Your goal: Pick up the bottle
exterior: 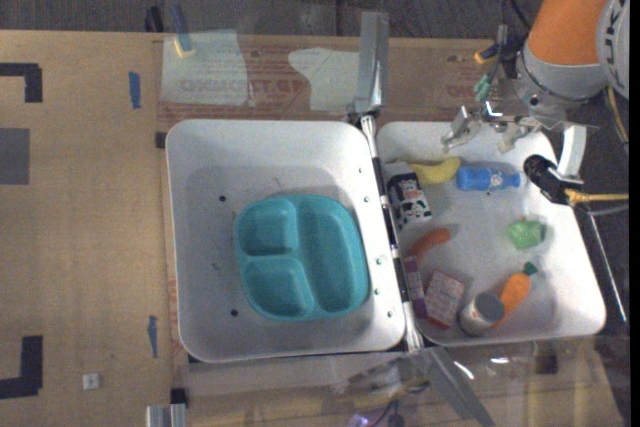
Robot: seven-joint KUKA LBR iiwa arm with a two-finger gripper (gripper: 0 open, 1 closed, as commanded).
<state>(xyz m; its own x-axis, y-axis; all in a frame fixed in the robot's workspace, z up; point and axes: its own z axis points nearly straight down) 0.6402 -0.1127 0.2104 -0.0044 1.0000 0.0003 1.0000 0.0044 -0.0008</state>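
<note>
The gripper (487, 118) was observed at the far edge of the right bin (585, 300), hanging from the grey arm (580, 10) with its orange band, which entered from the right side of the camera view. Its two metal fingers (462, 127) stood apart, with nothing seen between them. The blue bottle (489, 178) lay on its side on the floor of the right bin, just below the gripper in the view and not in contact with it. A yellow banana-shaped item (438, 171) lay just beside the bottle's left end. A small black-and-white carton (408, 198) lay against the right bin's left wall, near the banana. An orange-red elongated item (430, 241) lay below the carton. A green object (525, 234) was noted toward the right wall of the right bin, below the bottle; its kind could not be determined. At the near end of the right bin lay a toy carrot (514, 290), touching a small round can (481, 312), with a flat pinkish packet (444, 297) just to the can's left. The left bin (190, 165) adjoined the right bin and held a teal divided tray (300, 255) with three compartments. Both bins rested on a brown bench (80, 215) marked with blue tape (134, 89).
</note>
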